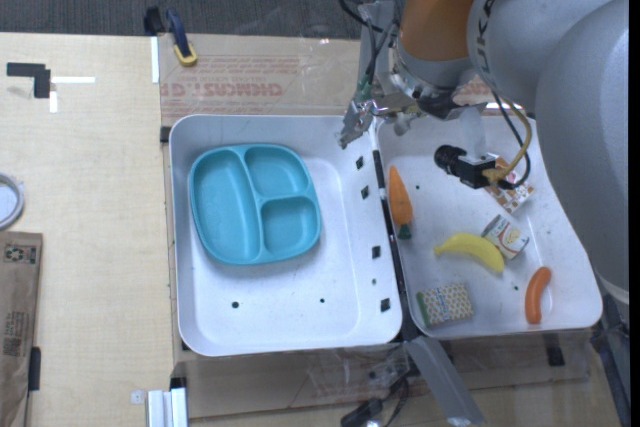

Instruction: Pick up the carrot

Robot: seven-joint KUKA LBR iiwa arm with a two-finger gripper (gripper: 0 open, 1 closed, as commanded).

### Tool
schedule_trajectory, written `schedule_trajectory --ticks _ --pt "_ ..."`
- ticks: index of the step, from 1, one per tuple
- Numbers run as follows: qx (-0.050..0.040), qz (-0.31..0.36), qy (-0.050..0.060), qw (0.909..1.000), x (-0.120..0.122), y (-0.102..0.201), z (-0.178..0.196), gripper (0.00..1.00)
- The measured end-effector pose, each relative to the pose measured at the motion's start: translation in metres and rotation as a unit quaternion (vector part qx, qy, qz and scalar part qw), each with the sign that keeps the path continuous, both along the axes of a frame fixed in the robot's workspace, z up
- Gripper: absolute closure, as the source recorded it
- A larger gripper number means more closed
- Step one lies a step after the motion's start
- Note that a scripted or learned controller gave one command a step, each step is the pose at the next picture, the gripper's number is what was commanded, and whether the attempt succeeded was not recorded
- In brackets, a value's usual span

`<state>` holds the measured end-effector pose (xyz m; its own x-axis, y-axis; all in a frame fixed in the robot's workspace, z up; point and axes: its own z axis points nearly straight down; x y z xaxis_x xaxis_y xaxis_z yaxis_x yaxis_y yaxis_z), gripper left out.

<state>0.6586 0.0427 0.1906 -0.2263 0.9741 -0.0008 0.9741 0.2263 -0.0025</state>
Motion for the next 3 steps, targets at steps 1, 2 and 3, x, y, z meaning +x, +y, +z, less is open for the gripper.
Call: schedule_trajectory --ticks 1,2,3 --pt "0.0006 0.094 0.000 0.9955 -0.080 -0.060 0.001 0.00" --pt "0.0008 0.205 0.000 0.9787 -0.084 -0.112 0.001 0.00" --pt "0.0003 0.186 -0.001 0.9825 -0.046 -0.012 0.000 0.00"
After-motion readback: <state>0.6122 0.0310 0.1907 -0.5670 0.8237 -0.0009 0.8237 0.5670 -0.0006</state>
